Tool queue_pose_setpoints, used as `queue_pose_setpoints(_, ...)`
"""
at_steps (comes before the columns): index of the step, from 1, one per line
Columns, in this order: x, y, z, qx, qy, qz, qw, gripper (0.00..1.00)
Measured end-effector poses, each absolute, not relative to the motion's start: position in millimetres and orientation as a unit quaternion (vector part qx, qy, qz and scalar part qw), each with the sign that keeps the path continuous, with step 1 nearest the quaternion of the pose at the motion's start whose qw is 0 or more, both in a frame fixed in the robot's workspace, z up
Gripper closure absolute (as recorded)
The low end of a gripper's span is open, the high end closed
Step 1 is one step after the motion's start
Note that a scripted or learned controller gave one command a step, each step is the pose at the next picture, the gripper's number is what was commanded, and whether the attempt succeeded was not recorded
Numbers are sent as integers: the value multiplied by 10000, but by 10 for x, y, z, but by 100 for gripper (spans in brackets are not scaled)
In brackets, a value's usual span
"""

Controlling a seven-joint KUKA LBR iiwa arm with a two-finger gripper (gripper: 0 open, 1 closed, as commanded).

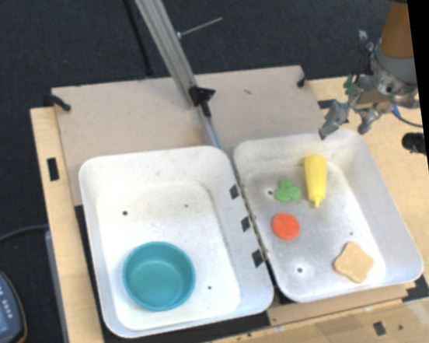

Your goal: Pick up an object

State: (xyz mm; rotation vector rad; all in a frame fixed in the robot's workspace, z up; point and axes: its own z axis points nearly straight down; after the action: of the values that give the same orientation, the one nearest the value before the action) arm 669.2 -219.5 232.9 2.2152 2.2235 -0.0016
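Fingers (333,121) spread, gripper (346,120) (nothing held) above right bin's (381,184) far edge.

Poised above the far right corner of the right bin (388,207): end effector (346,119). Just below it, inside that bin, banana (316,178); left of the banana, leafy piece (286,191) and round piece (286,225); nearest the camera, bread piece (354,262). Far left, in the left bin (99,221), bowl (158,275). Beneath both, worktop (50,141).
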Motion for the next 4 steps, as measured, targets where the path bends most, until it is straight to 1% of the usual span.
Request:
queue_pose_setpoints(1, 6690, -2199, 2330, 7054, 7088, -11, 16, 0)
queue_pose_setpoints(2, 6642, -2141, 1886, 7049, 7093, -13, 11, 0)
queue_pose_setpoints(3, 6579, -2174, 1450, 7069, 7073, -17, 1, 0)
queue_pose_setpoints(4, 6571, -2184, 986, 7067, 7075, -18, -3, 0)
